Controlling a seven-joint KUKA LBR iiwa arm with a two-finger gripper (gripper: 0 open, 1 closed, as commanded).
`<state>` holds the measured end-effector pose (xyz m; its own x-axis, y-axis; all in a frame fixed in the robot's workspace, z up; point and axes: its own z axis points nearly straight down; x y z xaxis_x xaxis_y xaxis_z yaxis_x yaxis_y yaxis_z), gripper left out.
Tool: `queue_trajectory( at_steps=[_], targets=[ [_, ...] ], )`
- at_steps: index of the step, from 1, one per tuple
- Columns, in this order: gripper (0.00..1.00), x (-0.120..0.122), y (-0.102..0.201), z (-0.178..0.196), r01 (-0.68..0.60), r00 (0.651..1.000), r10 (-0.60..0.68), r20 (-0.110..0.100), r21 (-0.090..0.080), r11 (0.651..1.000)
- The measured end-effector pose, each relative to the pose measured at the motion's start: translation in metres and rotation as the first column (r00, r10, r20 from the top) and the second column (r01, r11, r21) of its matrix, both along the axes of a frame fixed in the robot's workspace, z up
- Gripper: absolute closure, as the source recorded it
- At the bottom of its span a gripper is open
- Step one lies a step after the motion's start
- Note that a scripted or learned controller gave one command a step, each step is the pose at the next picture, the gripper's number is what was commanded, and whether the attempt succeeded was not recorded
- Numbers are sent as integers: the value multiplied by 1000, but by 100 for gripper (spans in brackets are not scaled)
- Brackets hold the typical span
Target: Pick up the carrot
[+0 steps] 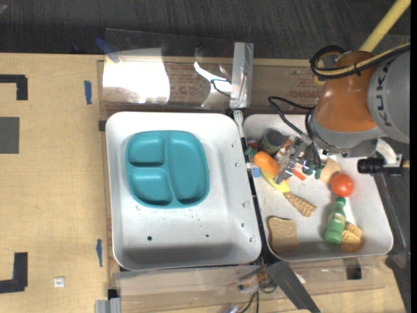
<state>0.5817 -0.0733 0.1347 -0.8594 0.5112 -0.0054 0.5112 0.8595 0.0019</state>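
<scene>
The gripper [291, 163] hangs low in the right bin [381, 237], just beside the orange carrot [266, 162]; perhaps touching it. Whether its fingers grip anything, I cannot tell.

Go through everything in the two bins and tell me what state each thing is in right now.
Carrot: lying in the right bin, by the gripper.
Tomato: resting loose.
Green bottle: lying on its side.
Bread slice: lying flat.
Teal tray: right way up in the left bin.

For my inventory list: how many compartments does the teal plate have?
3. The teal plate in the left bin has two small compartments stacked at its left and one large compartment at its right. None seems hidden.
</scene>
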Motion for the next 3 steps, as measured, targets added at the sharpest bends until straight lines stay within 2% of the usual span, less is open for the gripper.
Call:
queue_trajectory(
  at_steps=[1,2,3],
  targets=[
    [100,-39,18,131,-105,994,105,12,-2,994],
    [100,-5,-68,-34,-1,1000,1,-7,0,1000],
    [100,17,21,55,77,997,-77,8,4,997]
  ],
)
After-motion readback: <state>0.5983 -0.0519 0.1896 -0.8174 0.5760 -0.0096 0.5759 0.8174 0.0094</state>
